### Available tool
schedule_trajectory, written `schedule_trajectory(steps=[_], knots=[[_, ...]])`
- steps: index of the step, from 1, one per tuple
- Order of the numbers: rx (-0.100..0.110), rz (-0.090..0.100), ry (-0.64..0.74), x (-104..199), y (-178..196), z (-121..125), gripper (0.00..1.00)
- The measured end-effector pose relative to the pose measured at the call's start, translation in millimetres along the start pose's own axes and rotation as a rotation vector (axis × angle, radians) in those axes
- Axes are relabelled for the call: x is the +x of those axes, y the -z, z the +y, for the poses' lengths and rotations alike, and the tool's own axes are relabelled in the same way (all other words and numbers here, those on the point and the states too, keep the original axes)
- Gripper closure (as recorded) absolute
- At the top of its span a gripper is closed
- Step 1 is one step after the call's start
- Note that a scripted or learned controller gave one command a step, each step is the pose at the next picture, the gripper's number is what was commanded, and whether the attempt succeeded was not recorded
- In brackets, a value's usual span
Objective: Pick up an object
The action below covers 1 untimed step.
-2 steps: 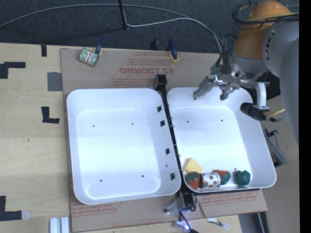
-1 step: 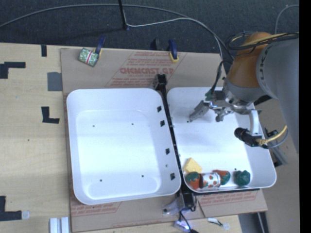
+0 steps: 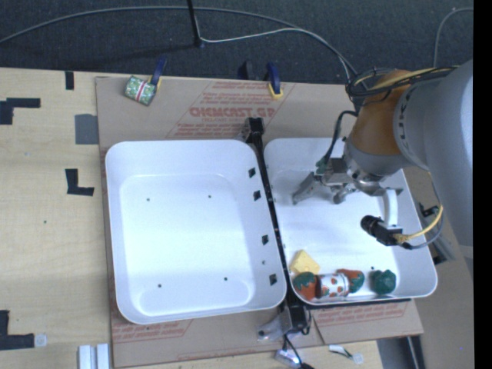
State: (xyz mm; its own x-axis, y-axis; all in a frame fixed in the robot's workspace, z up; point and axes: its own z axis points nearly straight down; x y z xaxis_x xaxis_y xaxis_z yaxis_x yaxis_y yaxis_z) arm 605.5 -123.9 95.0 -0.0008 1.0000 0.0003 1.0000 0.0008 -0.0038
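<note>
Fingers spread wide here, the two grey prongs of the gripper splayed apart over the bare floor of the right bin, nothing between them. One finger points out toward the divider, the other sits closer under the wrist. Behind them rises the orange band and the big grey arm, coming in from the right.

Down from the fingers, well apart, along the bin's near wall, the objects sit in a row: a yellow piece, touching an orange and green toy below it, then a white and red can-like item lying on its side, its label too small to read, and a green ball-like toy at the far end.

Across the black divider from the fingers lies the left bin. Beyond the bins, the cardboard sheet carries red print that looks like "CHEMCAST GP". A small green patterned block sits at its far corner.
</note>
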Motion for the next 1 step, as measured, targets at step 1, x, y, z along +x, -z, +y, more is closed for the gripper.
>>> schedule_trajectory(steps=[1], knots=[[-0.004,-0.001,-0.001,-37.2,-10.6,51.4,0.00]])
